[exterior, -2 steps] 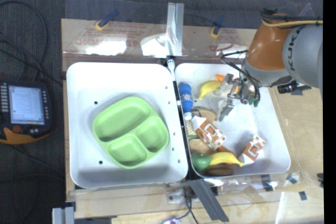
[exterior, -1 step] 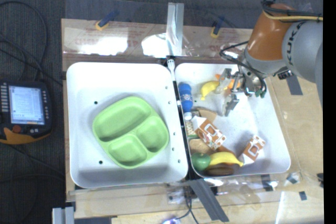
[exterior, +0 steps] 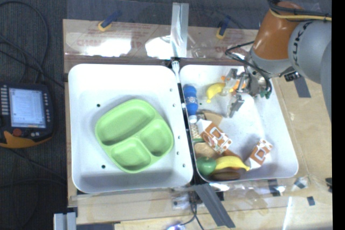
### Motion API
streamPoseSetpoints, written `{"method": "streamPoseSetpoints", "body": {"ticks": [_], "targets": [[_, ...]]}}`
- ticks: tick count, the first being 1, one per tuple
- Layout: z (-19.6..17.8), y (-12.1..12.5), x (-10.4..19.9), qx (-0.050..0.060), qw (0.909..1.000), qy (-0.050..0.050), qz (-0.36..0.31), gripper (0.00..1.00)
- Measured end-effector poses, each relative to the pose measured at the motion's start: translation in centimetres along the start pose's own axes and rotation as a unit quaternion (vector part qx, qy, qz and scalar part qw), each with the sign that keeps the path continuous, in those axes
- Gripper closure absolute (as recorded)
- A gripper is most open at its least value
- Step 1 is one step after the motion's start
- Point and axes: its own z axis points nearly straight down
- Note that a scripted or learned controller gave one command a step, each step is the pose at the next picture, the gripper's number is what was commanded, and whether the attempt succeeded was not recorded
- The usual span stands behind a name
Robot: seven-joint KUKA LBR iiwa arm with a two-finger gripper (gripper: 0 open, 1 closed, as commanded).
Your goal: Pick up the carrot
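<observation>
The carrot (exterior: 237,85), as far as I can make out, is the small orange sliver near the back of the right bin (exterior: 281,132), right up against the gripper (exterior: 236,100); it is slim, bright orange and mostly masked by the grey metal around it, so its full length and which way it points are not readable. It sits just beside a yellow banana-shaped toy (exterior: 215,90) and a little apart from the blue bottle (exterior: 190,96) that lies along the wall between the bins. The gripper is low over this spot, with the arm's orange band (exterior: 275,35) above it at the bin's far right corner, but whether the jaws are clenched, released or grasping the carrot I cannot tell, and nor can I tell whether the carrot rests on the bin floor or is raised off it. I judge the task to be at the grasp itself: the approach looks done, while a secure hold and the lift out are not yet shown. Further forward lie two orange-and-white boxes (exterior: 215,138), a green piece (exterior: 205,165) and a yellow piece (exterior: 233,162), well clear of the carrot, and the left bin (exterior: 86,89) bears a green divided plate (exterior: 135,134)
</observation>
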Motion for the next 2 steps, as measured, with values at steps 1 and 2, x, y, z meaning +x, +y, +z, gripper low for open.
{"method": "streamPoseSetpoints", "body": {"ticks": [1, 2], "targets": [[0.0, -0.7, -0.1, -0.001, 0.9989, -0.002, -0.048, 0.0], [-1.5, -0.6, -0.8, 0.002, 0.9987, -0.021, -0.047, 1.0]]}}
